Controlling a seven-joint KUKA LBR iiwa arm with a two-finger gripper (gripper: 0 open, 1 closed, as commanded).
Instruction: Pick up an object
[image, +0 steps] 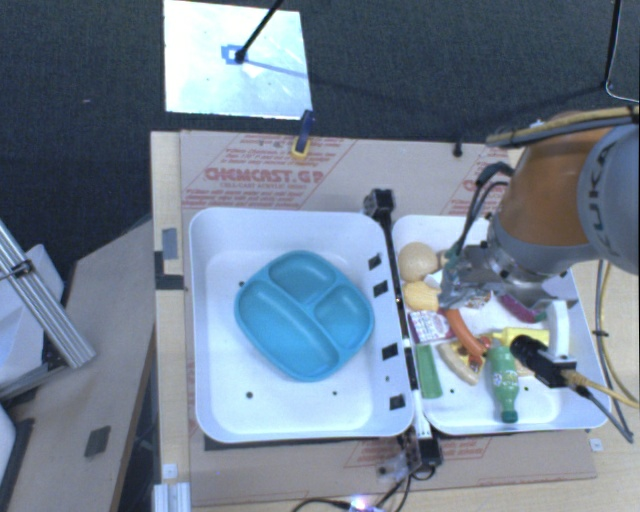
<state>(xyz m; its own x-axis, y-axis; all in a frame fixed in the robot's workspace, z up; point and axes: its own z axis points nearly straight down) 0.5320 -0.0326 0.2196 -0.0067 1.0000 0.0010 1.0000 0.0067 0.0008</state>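
Gripper (462, 290) was poised over right bin (575, 415); carrot (463, 328) lay just below, angled down-right. Grip state couldn't be told.

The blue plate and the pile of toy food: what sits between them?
In the camera view, the two bins' adjoining white walls, with black clips along them, lie between the blue plate and the toy food.
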